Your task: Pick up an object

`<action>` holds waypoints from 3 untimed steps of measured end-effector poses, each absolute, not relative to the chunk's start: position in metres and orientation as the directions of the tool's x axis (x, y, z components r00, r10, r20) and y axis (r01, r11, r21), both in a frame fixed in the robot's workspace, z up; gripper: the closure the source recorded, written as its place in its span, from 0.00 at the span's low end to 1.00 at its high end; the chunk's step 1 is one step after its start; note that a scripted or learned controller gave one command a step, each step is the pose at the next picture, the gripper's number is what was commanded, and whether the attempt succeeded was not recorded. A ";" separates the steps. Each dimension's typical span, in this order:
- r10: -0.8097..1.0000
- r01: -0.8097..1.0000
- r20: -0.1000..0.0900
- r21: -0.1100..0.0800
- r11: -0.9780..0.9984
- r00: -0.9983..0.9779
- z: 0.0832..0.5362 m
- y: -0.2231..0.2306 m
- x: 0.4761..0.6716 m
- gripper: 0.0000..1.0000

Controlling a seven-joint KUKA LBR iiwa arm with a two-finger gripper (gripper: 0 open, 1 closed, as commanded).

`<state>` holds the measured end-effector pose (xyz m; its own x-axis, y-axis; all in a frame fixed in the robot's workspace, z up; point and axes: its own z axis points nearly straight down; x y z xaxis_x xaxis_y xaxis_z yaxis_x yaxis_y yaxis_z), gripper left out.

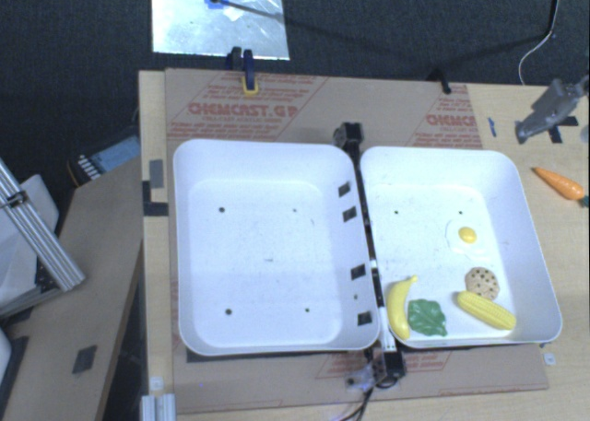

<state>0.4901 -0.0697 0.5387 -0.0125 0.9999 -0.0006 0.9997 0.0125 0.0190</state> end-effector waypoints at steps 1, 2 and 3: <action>1.000 1.000 0.000 0.004 0.006 -0.006 0.535 -0.040 0.495 0.00; 1.000 1.000 0.000 0.002 0.007 -0.007 0.535 -0.014 0.492 0.00; 1.000 1.000 0.001 0.002 0.007 -0.007 0.535 0.018 0.487 0.00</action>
